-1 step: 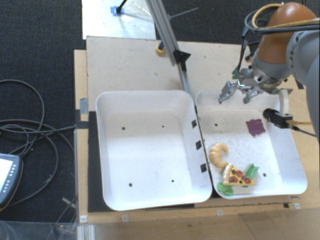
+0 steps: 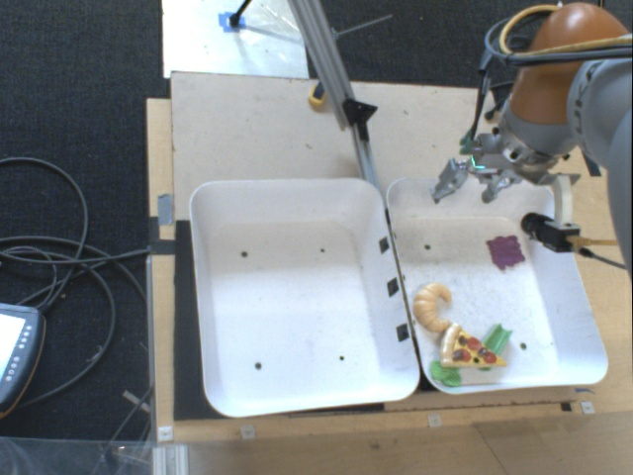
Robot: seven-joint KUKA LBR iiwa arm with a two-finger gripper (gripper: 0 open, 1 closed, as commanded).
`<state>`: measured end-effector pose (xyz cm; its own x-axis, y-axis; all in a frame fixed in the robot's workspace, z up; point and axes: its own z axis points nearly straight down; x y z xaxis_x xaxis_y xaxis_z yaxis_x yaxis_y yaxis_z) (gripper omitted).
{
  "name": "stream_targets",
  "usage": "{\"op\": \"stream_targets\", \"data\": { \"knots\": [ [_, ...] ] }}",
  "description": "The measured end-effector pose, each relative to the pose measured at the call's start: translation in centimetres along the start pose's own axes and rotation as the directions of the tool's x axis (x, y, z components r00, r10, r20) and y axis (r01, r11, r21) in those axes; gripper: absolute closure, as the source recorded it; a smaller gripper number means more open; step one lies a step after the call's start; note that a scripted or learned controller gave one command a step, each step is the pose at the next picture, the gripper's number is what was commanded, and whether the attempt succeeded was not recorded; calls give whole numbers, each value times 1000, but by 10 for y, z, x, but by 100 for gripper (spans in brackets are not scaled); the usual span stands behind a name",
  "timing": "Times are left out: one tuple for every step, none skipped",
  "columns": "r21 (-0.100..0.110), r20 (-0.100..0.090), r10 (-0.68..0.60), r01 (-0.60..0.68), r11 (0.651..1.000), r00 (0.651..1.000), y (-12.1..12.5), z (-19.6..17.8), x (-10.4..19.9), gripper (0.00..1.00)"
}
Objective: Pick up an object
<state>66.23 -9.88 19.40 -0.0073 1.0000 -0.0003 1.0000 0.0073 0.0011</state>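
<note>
Two shallow white bins sit side by side on the bench [image 2: 257,127]; the left bin [image 2: 287,295] has bare white flooring marked by small dark dots, and the right bin [image 2: 569,310] carries the loose things. Counted, the right bin holds four items: one purple toy piece [image 2: 505,252] near the far right part of the floor; one tan toy croissant [image 2: 432,305] near the bin's left wall; one toy pizza slice [image 2: 470,349] with red spots, just in front of the croissant; one green toy leaf [image 2: 495,337] touching the pizza slice at its right, with more green showing at the slice's left end.

One arm [image 2: 574,67] reaches in from the right, grey with an orange band; its hand [image 2: 471,184] hangs over the far edge of the right bin, its two fingers spread apart with nothing between them; it is well apart from the croissant and pizza slice, and nearer the purple piece without touching it.

One grey metal pole [image 2: 326,57] slants across the bench from the top; one coil of black cables [image 2: 59,255] lies on the dark floor at the left, beside one tablet-like device [image 2: 15,349] at the edge. No writing or brand can be read anywhere.
</note>
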Motion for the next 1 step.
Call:
{"op": "stream_targets", "data": {
  "knots": [
    [3, 0, 0, 0, 1000, 1000, 4, 42, 1, 0]
  ]
}}
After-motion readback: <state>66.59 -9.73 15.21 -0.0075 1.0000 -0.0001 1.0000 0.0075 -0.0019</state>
